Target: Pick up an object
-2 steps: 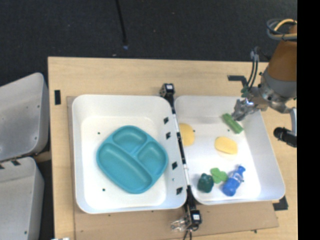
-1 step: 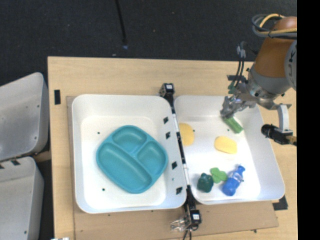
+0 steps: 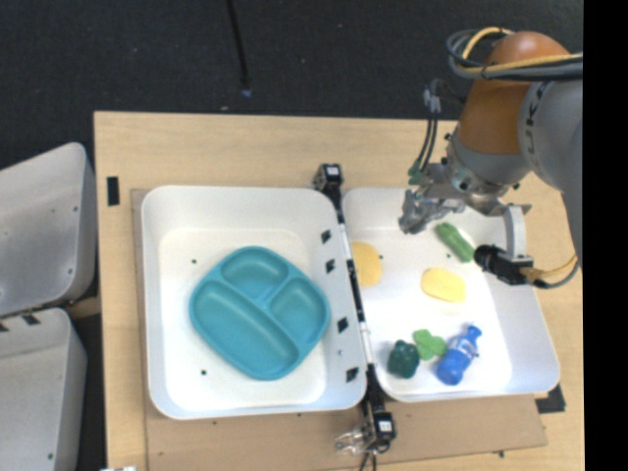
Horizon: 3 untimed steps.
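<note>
My gripper (image 3: 420, 212) hangs over the back of the right bin (image 3: 525, 346), under the orange wrist band. A green cylinder (image 3: 454, 240) lies just right of it, apart from it. A yellow oval piece (image 3: 444, 284) rests mid-bin. A flat yellow disc (image 3: 365, 263) sits by the bin's left wall. Near the front lie a dark green object (image 3: 402, 358), a light green piece (image 3: 428, 342) and a blue bottle (image 3: 457, 354). Nothing shows between the gripper's tips.
The left bin (image 3: 167, 381) holds a teal divided plate (image 3: 258, 310). A black clamp (image 3: 328, 177) sits at the back where the two bins meet. A black cable connector (image 3: 500, 261) hangs at the right of the right bin.
</note>
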Tool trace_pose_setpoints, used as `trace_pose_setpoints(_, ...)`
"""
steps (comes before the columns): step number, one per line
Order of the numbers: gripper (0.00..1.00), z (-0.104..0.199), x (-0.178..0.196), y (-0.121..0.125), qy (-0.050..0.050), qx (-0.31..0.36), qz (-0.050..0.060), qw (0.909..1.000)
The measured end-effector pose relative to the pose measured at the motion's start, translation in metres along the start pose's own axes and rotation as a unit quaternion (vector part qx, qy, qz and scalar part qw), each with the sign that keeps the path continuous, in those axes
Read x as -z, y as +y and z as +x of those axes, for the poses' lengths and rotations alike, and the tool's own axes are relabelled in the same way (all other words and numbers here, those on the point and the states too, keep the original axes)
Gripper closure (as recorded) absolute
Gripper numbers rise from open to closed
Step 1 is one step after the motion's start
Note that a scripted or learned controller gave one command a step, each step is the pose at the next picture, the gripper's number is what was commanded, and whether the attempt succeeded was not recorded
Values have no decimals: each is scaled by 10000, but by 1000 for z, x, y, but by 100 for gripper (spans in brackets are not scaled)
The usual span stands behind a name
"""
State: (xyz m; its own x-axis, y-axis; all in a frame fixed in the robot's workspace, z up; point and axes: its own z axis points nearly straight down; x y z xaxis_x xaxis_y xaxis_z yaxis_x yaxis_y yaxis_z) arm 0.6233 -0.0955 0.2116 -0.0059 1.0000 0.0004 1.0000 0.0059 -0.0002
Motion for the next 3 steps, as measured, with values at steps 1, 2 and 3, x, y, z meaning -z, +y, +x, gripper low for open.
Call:
trace_pose_setpoints(1,100,46,16,0,2,4,-17,10000)
trace_pose_setpoints(2,100,92,18,8,4,4,-13,10000)
trace_pose_setpoints(3,100,148,31,-2,4,4,-15,10000)
